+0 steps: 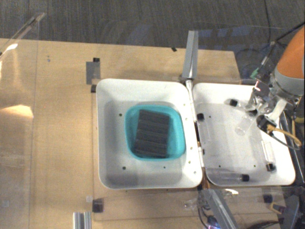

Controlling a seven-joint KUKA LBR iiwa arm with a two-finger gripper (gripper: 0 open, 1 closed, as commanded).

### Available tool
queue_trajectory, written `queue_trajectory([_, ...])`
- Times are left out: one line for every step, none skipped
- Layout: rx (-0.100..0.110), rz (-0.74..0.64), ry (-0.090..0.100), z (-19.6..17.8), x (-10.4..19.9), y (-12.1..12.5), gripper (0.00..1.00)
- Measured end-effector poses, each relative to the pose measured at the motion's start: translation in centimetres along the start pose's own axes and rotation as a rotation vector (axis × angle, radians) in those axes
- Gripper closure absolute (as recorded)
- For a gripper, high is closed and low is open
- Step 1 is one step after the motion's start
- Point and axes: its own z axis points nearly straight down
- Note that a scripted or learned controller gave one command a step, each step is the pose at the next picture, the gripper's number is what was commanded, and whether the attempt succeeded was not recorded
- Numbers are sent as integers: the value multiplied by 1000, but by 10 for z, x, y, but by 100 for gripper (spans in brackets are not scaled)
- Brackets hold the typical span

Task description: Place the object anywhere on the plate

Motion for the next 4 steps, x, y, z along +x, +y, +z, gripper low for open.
queue_trajectory([2, -99, 1, 20, 10, -70, 100])
queue_trajectory([0, -133, 3, -10, 68, -119, 100])
queue_trajectory([-1, -254, 3, -29, 122, -110, 100])
queue_trajectory([-1, -254, 4, -29, 122, -110, 0])
